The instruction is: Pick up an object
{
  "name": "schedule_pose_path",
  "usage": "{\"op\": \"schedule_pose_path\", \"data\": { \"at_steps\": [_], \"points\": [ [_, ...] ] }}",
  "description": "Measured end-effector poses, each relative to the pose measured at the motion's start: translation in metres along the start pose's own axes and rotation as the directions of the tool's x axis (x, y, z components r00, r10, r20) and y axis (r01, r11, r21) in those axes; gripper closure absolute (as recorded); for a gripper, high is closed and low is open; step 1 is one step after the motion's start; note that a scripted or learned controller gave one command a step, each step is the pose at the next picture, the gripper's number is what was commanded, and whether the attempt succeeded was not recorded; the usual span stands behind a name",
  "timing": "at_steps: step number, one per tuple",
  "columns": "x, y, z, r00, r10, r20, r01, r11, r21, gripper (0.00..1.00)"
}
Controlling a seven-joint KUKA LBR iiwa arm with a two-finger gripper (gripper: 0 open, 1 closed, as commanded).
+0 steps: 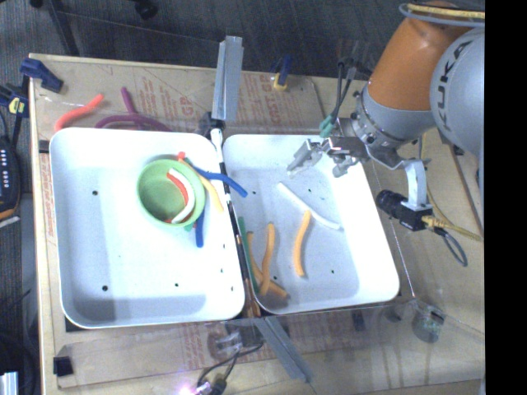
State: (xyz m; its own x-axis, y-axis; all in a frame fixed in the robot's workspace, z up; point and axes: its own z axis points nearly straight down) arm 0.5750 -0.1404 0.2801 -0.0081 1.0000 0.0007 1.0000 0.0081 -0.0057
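My gripper [323, 160] hangs over the back of the right bin [370, 278], its two fingers spread apart with nothing between them. Below it in that bin lie a white stick [309, 205], an orange curved stick [302, 241], and another orange stick [269, 249] near the left wall. More orange and brown pieces [268, 286] crowd the front left corner. The left bin [123, 295] holds a green bowl [167, 192] with a red and white piece inside, plus blue [216, 174] and yellow [216, 194] sticks beside it.
A metal divider bar [228, 76] stands behind the seam between the bins. Red and purple cords [115, 118] lie on the bench behind the left bin. A black cable fitting [403, 206] hangs just right of the right bin.
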Motion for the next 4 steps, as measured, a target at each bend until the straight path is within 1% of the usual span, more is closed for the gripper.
{"op": "schedule_pose_path", "data": {
  "at_steps": [1, 2, 3, 4],
  "points": [
    [0.0, -0.026, 0.177, 0.993, -0.119, 0.001, 0.119, 0.993, -0.001, 0.0],
    [-0.001, -0.027, 0.168, 0.992, -0.124, 0.003, 0.124, 0.992, 0.0, 1.0],
    [-0.001, -0.027, 0.168, 0.992, -0.124, 0.003, 0.124, 0.992, 0.0, 0.0],
    [-0.036, -0.046, 0.187, 1.0, 0.002, -0.002, -0.002, 1.0, -0.005, 0.0]
  ]
}}
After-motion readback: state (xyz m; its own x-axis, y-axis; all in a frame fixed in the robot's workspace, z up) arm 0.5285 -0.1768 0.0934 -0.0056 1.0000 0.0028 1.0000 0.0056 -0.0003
